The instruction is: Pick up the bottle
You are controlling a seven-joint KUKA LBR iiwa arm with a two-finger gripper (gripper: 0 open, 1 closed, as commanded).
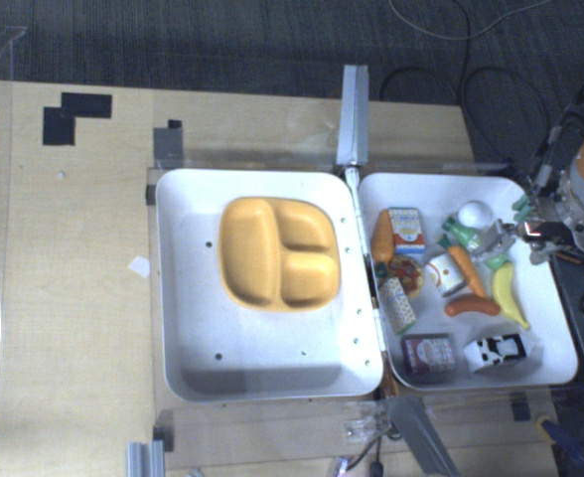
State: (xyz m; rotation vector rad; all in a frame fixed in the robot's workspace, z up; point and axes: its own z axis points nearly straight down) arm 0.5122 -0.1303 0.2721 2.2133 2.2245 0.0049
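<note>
Two shallow white bins sit side by side on a wooden bench. The left bin holds a yellow divided tray. The right bin is crowded: a green-and-white bottle lies in its upper right part, near a carrot, a banana, a sausage and a small juice carton. The gripper hovers at the right of the frame, just beside the bottle; whether it is spread or pressed together I cannot tell.
</note>
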